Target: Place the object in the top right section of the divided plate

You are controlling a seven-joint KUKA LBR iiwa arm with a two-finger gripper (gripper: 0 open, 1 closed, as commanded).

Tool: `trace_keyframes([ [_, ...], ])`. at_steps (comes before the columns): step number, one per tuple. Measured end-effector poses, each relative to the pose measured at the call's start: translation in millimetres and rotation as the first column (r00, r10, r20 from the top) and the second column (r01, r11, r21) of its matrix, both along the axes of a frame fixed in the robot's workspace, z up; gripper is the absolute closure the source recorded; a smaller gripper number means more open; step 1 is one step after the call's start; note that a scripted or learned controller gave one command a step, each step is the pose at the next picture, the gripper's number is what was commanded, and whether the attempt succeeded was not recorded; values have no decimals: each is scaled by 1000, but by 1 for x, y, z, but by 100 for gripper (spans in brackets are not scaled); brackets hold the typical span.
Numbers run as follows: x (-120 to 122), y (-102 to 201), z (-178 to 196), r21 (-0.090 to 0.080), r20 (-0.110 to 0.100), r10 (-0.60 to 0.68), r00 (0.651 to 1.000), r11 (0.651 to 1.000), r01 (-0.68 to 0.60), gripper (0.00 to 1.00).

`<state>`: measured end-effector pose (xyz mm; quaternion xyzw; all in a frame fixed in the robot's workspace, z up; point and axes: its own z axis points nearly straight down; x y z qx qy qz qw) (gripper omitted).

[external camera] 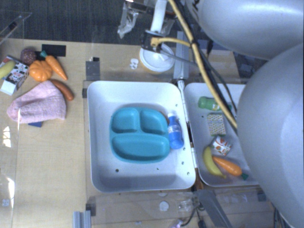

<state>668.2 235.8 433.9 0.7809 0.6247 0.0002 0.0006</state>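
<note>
A blue divided plate (137, 148) lies in the middle of the left white bin (102, 165), with two small sections on its far side and one long section nearer the camera. All three sections look bare. A small blue bottle (174, 131) rests against the plate's right rim, inside the same bin. My gripper (135, 11) hangs high at the top of the view, beyond the far edge of the bins and well away from the plate. Nothing shows in its grasp.
The right bin (202, 175) holds a green item (209, 103), a patterned sponge (216, 124), a red-and-white ball (221, 145), a banana (211, 161) and a carrot (228, 166). A pink cloth (38, 104), a pumpkin (40, 70) and toy vegetables lie on the bench at left. My arm covers the right side.
</note>
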Motion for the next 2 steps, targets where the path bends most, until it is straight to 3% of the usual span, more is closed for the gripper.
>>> trace_keyframes([
  [2, 0, 0, 0, 0, 0, 0, 1000, 1000, 0, 0],
])
